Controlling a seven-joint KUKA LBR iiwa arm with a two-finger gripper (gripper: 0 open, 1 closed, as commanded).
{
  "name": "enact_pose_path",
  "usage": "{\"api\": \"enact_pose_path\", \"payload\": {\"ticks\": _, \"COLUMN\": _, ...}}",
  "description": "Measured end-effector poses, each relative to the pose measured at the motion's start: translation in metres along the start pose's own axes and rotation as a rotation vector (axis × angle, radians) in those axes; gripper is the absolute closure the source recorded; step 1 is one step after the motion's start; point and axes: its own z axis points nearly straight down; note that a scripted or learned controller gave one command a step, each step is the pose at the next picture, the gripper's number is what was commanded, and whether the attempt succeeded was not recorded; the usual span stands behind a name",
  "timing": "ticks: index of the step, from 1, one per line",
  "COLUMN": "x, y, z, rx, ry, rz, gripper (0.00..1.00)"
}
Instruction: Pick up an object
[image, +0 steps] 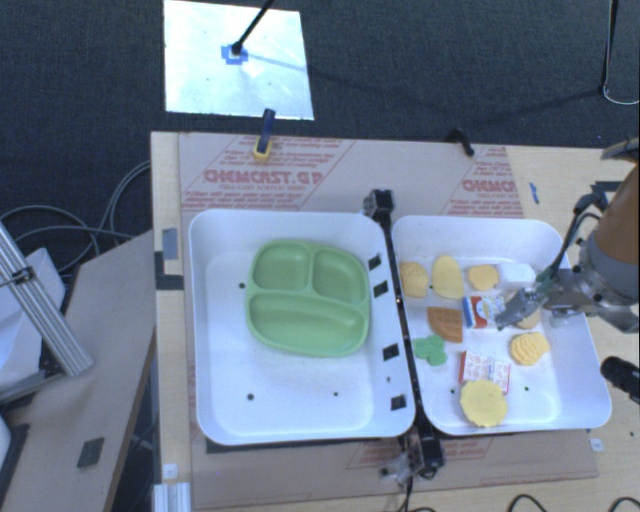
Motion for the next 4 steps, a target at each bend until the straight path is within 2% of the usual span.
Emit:
{"api": "enact_pose_path", "payload": {"ticks": 1, "x": 0.0, "y": 0.002, "z": -0.004, "rx": -0.009, "ry": -0.002, "rz": -0.003, "gripper": 0.0}}
{"api": "enact_pose_path", "payload": {"ticks": 3, "x": 0.011, "y": 0.002, "z": 0.091, "rx": -0.005, "ry": 0.0, "rz": -0.001, "gripper": 0.0}}
{"api": "enact_pose_path", "payload": {"ticks": 4, "x": 0.012, "y": 0.002, "z": 0.125, "rx": -0.006, "ry": -0.001, "rz": -0.001, "gripper": 0.0}}
